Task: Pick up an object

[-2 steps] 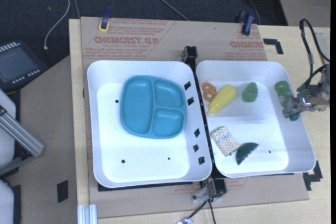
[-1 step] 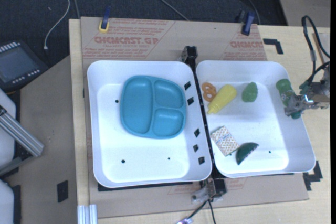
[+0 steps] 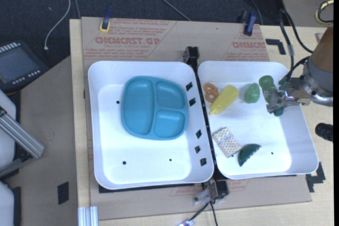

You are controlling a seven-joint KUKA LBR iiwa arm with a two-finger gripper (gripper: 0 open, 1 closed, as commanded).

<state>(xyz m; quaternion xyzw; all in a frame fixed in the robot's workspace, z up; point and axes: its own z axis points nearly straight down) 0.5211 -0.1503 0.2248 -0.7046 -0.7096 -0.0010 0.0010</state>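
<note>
A: We count two white bins on the bench. The left bin holds one thing, a blue divided plate with three compartments, lying flat toward the far side.

B: And in the right bin we count six loose things. One yellow bottle-shaped piece lies tilted near the divider, with one small orange pretzel-like ring just beside its upper end.

A: Then one light green rounded object sits right of the yellow piece, and one darker green object is near it, toward the far wall.

B: Toward the near side we see one small patterned packet and one dark green wedge just beside it, possibly touching.

A: We see one arm entering from the right, and its gripper hangs over the right bin, just right of the two green objects.

B: How its jaws stand we cannot tell; the metal parts blur together from above. We see nothing clearly held between them. The darker green object is the closest thing to it, though whether they touch we cannot say.
</note>
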